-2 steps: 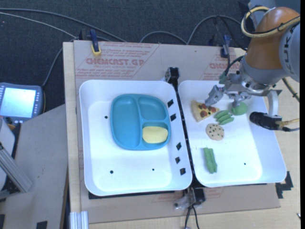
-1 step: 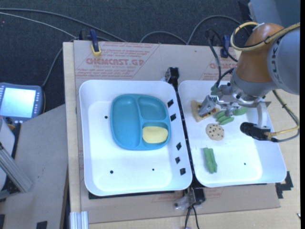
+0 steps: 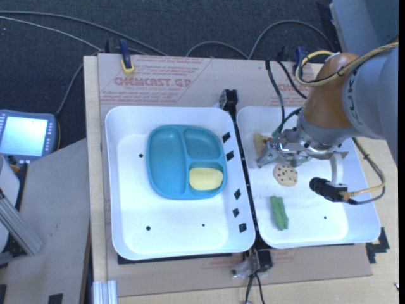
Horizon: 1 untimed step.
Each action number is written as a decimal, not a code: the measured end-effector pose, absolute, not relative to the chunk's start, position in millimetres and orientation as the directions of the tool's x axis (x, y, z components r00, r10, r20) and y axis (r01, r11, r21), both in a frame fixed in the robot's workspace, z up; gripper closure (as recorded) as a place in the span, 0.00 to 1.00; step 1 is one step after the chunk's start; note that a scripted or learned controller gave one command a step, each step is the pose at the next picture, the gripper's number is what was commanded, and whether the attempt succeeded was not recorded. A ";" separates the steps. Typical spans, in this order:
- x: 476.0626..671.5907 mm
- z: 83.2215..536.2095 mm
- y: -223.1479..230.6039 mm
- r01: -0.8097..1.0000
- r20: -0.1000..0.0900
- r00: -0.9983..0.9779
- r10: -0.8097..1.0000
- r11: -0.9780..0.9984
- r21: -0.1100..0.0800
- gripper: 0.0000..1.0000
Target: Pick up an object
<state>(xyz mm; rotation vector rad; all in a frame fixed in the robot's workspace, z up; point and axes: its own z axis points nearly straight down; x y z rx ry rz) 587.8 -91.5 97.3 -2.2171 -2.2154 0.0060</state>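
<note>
Gripper (image 3: 283, 151) hovers just above cookie (image 3: 286, 175) in right bin (image 3: 361, 230); can't tell its state. Nothing lifted yet, grasp & lift remain.

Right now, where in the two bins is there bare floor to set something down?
Left bin: a wide bare strip along the near wall, below the blue divided plate that holds the yellow piece. Right bin: the near right corner, right of the green piece. Crowded: around the cookie, under the end effector.
</note>
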 end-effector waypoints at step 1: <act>590.2 111.8 -91.5 1.000 0.002 0.001 1.000 -0.001 0.000 1.00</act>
